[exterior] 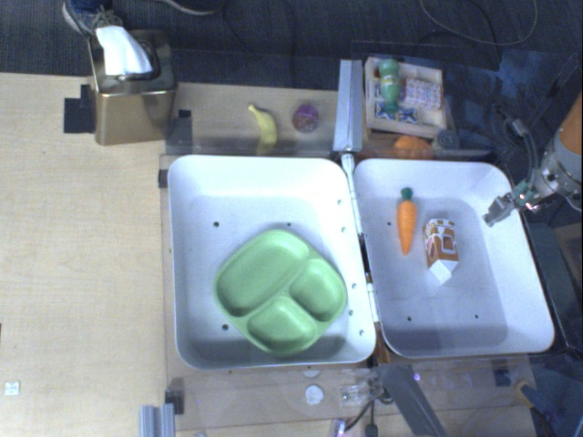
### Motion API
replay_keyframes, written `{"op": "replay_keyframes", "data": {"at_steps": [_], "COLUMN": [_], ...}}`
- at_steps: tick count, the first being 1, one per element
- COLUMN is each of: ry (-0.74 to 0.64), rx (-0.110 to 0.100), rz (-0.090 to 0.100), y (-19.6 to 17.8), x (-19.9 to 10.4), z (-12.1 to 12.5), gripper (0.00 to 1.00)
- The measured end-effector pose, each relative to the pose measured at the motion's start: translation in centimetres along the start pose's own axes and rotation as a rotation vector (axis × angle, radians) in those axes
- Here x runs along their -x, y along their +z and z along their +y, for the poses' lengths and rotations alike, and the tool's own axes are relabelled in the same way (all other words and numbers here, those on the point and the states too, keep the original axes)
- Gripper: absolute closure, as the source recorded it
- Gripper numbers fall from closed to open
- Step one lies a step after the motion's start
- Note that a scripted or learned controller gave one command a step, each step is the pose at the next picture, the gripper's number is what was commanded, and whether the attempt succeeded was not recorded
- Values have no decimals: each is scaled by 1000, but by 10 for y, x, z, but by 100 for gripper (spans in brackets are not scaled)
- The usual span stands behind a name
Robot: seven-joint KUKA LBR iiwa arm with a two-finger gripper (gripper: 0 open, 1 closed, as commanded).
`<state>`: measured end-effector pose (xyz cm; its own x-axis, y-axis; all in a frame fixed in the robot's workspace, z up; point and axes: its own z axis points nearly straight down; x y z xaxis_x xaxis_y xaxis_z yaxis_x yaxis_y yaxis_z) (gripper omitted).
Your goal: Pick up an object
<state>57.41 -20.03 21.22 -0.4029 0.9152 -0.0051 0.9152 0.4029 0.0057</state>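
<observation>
An orange toy carrot (406,224) with a green top lies in the right bin (474,321), near its back middle. Just to its right rests a small white and brown carton (442,246). My gripper (504,208) hangs at the right bin's far right rim, well apart from both objects, with nothing seen between its fingers. A green divided plate (281,289) lies in the left bin (196,244).
Behind the bins stand a yellow banana (264,126), a purple ball (306,117), a toy box (404,94) and an orange object (413,146). A tan box (127,89) sits at the back left. Cables cross the dark floor beyond.
</observation>
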Motion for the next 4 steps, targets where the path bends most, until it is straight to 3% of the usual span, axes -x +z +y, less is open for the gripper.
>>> {"op": "replay_keyframes", "data": {"at_steps": [1,2,3,4], "ry": [0,-40,-126,-377], "rx": [0,-2,3,2], "rz": [0,3,1,-1], "y": [0,119,125,126], "x": [0,-13,-63,35], "z": [0,49,99,67], "gripper": [0,0,0,0]}}
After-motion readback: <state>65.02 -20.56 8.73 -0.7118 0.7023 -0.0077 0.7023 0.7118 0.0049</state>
